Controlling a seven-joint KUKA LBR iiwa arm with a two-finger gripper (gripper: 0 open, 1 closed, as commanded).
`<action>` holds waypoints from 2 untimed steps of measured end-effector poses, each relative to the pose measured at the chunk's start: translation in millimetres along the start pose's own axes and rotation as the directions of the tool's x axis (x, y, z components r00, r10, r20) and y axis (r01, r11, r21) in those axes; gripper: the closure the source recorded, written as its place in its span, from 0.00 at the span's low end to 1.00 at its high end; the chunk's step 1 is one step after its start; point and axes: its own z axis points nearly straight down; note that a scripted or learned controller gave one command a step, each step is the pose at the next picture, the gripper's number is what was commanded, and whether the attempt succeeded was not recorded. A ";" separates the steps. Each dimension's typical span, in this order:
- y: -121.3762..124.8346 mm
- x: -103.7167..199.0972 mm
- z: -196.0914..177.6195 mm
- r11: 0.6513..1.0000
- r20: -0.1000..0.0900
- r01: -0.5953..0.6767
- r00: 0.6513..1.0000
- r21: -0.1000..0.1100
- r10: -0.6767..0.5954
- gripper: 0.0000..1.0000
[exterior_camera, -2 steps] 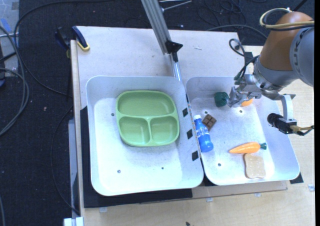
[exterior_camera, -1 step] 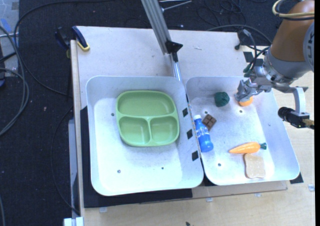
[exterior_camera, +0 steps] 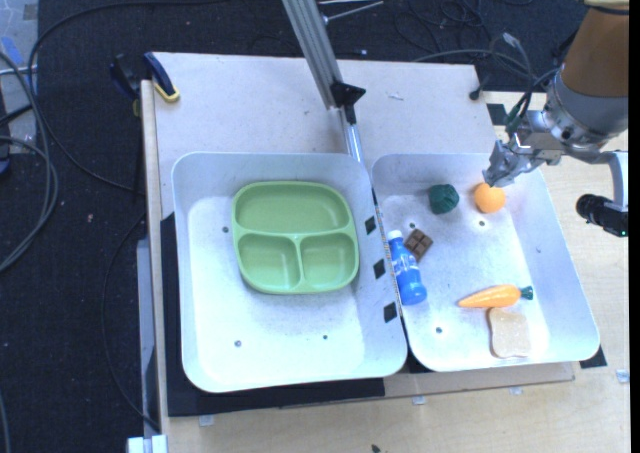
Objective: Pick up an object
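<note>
The right bin (exterior_camera: 560, 271) holds an orange ball (exterior_camera: 489, 198), a dark green lump (exterior_camera: 444, 198), a small brown block (exterior_camera: 419, 244), a blue bottle (exterior_camera: 406, 268), a toy carrot (exterior_camera: 492, 295) and a tan slice of bread (exterior_camera: 509, 332). My gripper (exterior_camera: 503, 170) hangs at the bin's far right, just above and slightly right of the orange ball, its tips close to the ball's top. Nothing shows between the fingers.
The left bin (exterior_camera: 200, 341) carries a green divided plate (exterior_camera: 296, 236). A slanted metal pole (exterior_camera: 310, 26) crosses above the bench toward the seam between the bins. Cables lie on the dark floor behind and to the left.
</note>
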 end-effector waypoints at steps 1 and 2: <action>-11.1 52.4 -5.6 1.000 -0.003 0.005 1.000 0.006 -0.005 1.00; -31.4 105.3 -7.0 1.000 -0.004 0.005 1.000 0.008 -0.005 1.00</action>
